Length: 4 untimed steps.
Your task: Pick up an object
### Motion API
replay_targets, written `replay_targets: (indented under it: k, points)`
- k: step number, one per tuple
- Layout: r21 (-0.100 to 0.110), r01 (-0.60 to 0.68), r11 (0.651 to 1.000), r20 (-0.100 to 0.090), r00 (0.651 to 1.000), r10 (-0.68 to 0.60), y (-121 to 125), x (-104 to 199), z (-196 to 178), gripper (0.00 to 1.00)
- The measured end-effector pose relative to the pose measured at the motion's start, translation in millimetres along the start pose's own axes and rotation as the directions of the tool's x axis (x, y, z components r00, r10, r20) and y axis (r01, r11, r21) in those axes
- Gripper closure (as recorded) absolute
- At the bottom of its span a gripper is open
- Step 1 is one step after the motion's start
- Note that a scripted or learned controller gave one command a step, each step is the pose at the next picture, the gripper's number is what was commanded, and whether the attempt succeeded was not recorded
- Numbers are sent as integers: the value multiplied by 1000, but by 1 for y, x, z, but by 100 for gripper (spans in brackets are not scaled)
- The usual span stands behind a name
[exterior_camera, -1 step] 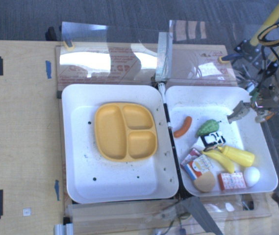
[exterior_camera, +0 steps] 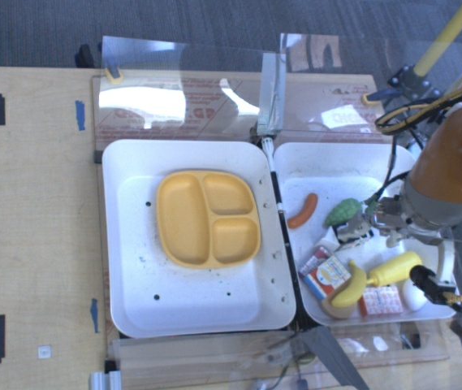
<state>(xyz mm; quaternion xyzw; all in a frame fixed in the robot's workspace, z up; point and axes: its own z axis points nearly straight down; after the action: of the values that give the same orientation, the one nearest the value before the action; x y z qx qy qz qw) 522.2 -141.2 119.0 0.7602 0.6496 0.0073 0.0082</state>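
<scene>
The right bin (exterior_camera: pixel 328 159) holds several small items. Among them are an orange sausage (exterior_camera: pixel 302 210), a green leafy item (exterior_camera: pixel 343 212), a banana (exterior_camera: pixel 349 289), a yellow bottle (exterior_camera: pixel 393 270) and a red-and-white carton (exterior_camera: pixel 330 273). My gripper (exterior_camera: pixel 362 227) is low in this bin, just right of and below the green item and above the carton. The grey wrist and orange band (exterior_camera: pixel 450 169) rise to its right and hide the bin's right wall.
The left bin (exterior_camera: pixel 133 299) bears a yellow divided plate (exterior_camera: pixel 208 218). A red checkered box (exterior_camera: pixel 381 301) and a white item (exterior_camera: pixel 414 296) lie at the right bin's near edge. Clear plastic panels stand behind both bins. Cables and a yellow pole are at the upper right.
</scene>
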Motion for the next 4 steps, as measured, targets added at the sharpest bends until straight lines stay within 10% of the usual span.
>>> replay_targets:
  k: [1,2,3,4]
  points:
    - [10,175,985,1,985,-175,14,-32,-99,0]
    - [-4,-7,1000,-1,1000,7,15,1,5,0]
    - [-24,128,991,7,992,-128,58,47,13,0]
    - [-21,-248,969,-11,969,248,77,3,14,0]
